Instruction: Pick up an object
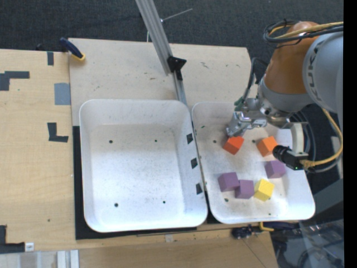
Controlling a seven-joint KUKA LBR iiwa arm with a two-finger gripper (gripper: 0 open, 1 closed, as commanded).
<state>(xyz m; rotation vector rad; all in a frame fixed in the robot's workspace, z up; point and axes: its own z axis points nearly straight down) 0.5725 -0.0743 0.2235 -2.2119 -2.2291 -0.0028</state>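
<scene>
A: What surrounds the work, starting with the biggest?

B: The bench (33, 166) of pale wood spreads across the view, with a lighter board laid on it and dark carpet behind. Grey and black tape marks sit on its left part. On it stand two shallow white bins side by side: the left bin (92, 205), and the right bin (304, 208), which holds all the blocks. A slanted metal rail (153, 24) runs down from the top to the seam between the bins. A blue and yellow clamp (72, 49) lies near the board's far left corner.

A: And the arm?

B: The grey arm (326, 66) with its orange band reaches in from the right, cables looping round it. Its hand (237, 128) hangs over the far part of the right bin, just above the orange-red block (234, 144). Whether the hand is released or clenched cannot be told.

A: What crowds that block?

B: An orange block (266, 145) lies near it on the right. Nearer the front sit two purple blocks touching each other (227, 181) (244, 189), a yellow block (264, 189) just beside them, and a third purple block (275, 168) toward the right wall.

A: How does the orange-red block look?

B: A small cube, brightly coloured, resting tilted on the bin floor, apart from its neighbours.
</scene>
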